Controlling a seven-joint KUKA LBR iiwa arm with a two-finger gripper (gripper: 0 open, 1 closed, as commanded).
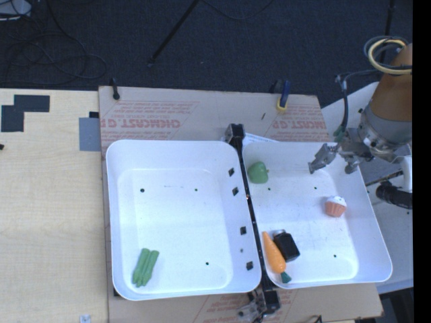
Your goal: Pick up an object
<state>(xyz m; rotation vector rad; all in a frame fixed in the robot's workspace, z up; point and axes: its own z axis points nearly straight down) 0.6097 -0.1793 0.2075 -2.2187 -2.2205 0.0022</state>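
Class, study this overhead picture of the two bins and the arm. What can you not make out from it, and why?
- The gripper, camera view: small and blurred, so its finger state is unclear.
- The black object: too small and dark to identify.
- The arm: cut off by the right edge.
- The orange carrot: its far end touches the black object; overlap unclear.

Left bin: one green bean-pod bundle, lying lengthwise, slightly tilted, near the front-left corner, well apart from everything else.

Right bin: green rounded pepper-like item near the back-left, just beside the divider. Small cupcake, orange base, white top, toward the right side, apart from the rest. Orange carrot with green tip lies diagonally at front-left, touching a black block on its right.
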